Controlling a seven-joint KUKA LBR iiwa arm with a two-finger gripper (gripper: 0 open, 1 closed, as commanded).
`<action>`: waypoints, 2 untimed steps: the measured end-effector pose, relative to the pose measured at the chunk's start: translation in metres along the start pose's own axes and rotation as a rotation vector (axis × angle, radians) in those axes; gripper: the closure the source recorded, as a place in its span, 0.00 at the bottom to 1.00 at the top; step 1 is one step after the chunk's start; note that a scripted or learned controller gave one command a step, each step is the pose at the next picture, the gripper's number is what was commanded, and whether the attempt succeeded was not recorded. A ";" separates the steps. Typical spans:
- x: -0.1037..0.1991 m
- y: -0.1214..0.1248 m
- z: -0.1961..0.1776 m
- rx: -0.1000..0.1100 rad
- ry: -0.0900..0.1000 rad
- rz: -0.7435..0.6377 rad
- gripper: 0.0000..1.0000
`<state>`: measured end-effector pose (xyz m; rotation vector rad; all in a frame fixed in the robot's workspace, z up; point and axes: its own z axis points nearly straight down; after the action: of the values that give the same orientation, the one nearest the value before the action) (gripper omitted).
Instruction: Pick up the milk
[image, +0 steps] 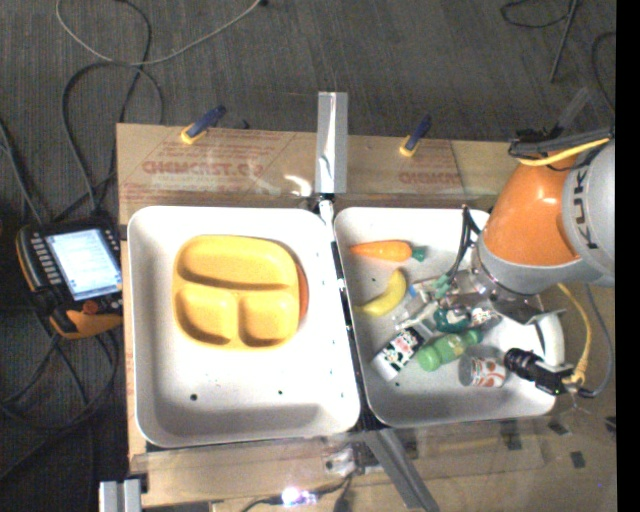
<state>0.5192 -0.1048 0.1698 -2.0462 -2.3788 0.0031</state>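
Observation:
The milk (399, 351) is a small white carton with black cow patches. It lies tilted in the right bin (440, 408), near that bin's left wall and towards the front. My gripper (449, 306) hangs low in the same bin, just up and to the right of the carton, over a cluster of small items. From this angle the carton appears to lie apart from the gripper. The arm's orange band (530, 215) hides the bin's back right part.
A green bottle (446, 350) lies right beside the milk, and a red-and-white can (485, 372) sits to its right. A banana (388, 293) and a carrot (381, 250) lie further back. The left bin holds a yellow divided tray (240, 290).

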 end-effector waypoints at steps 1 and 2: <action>0.037 0.023 -0.013 0.000 0.000 0.083 0.00; 0.000 -0.004 0.080 -0.015 -0.003 0.118 0.00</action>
<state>0.5147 -0.1053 0.0900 -2.1910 -2.2630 -0.0109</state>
